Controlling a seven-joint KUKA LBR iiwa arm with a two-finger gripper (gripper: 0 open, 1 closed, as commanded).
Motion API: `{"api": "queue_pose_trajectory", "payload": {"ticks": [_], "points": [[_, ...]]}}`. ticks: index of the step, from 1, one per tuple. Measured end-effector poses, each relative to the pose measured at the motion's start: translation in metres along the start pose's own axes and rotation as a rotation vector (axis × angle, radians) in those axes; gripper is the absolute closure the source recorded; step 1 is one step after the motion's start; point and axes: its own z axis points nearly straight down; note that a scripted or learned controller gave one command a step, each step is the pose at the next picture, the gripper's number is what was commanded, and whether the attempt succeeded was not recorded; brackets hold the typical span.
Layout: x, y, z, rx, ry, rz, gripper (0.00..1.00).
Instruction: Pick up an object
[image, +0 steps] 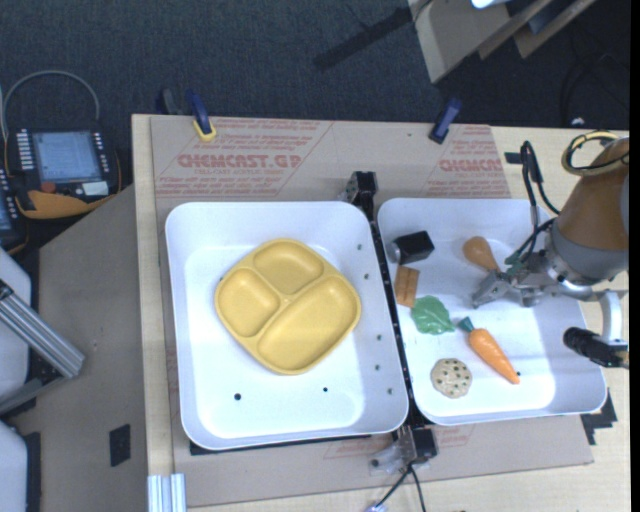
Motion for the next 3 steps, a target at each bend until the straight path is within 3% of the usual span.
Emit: {"api": "queue_pose_trajectory", "payload": {"ticks": [1, 3], "points": [[0.0, 0.001, -0.011, -0.004, -0.002, 0.0, 1.0], [0.012, -0.014, -0.11, -0.006, -0.003, -0.001, 1.0]]}}
